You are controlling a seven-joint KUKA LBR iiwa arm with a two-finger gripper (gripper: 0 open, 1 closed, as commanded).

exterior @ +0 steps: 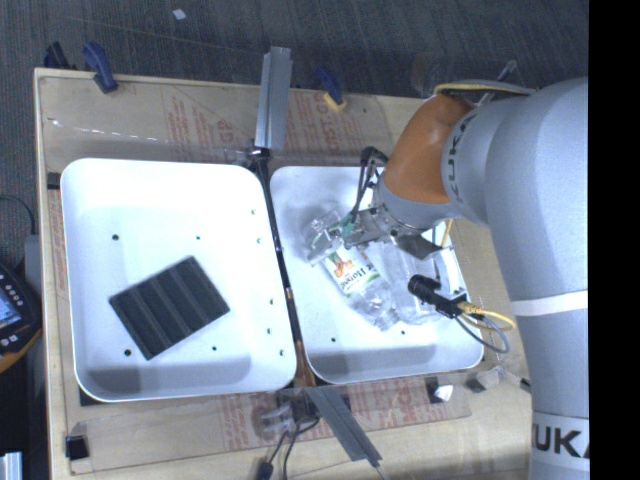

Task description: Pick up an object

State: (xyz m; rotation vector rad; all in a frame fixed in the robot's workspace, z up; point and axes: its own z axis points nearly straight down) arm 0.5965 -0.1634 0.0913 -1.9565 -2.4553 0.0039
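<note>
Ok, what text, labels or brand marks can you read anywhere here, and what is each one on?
"UKA", the start cut off: arm base.
Dark lettering on the grey wrist housing: too foreshortened to read.
Red print on the bench sheet: too faint.
Label on the clear packet in the right bin: blurred.

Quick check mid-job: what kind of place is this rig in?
Probably a robotics lab bench: two white bins on a clamped board, a grey arm over clear plastic packets, carpet beyond.
</note>
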